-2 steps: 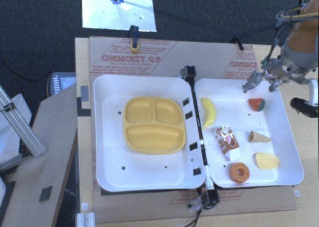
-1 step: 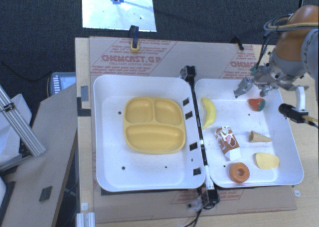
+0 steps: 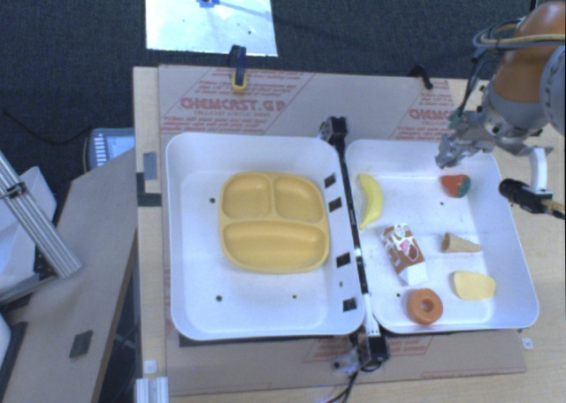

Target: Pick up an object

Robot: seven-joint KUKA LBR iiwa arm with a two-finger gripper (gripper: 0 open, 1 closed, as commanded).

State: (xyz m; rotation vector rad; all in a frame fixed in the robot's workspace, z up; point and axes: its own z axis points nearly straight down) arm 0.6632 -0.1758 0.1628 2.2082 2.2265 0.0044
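Gripper [image 3: 448,155], finger state unreadable, above right bin's [image 3: 522,282] far edge, just beside toy strawberry [image 3: 455,185], apart.

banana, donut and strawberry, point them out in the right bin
banana [image 3: 370,199], camera view, middle of its curved body
donut [image 3: 424,306], camera view, on its orange ring
strawberry [image 3: 455,185], camera view, middle of its red body

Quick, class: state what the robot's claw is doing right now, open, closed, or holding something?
Claw: cannot be told whether open or closed; it hovers over the right white plastic bin, just beside the small red strawberry-shaped toy, with nothing seen in its grasp.
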